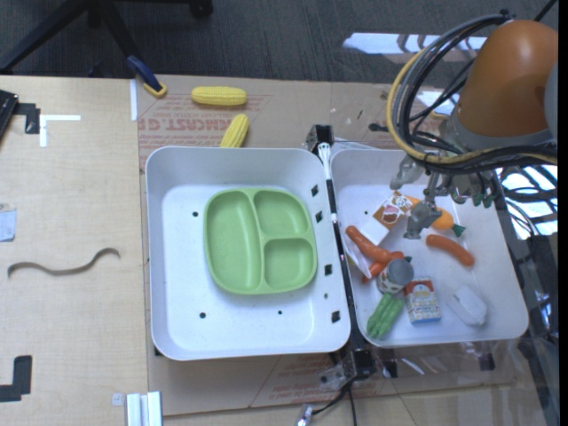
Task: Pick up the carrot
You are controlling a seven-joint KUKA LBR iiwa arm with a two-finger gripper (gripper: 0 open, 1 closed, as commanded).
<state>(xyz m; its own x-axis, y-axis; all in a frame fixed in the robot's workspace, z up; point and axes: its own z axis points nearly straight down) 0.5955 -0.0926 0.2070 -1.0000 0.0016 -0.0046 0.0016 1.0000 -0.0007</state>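
Jaws of the gripper (422,223) cannot be told open or shut. It hangs over the right bin (502,324), near the back edge. The carrot (448,248) lies just beside it, ungrasped. Approach step; next, shift toward the carrot and descend.

arm reaching in from right, claw (422,224) lowered
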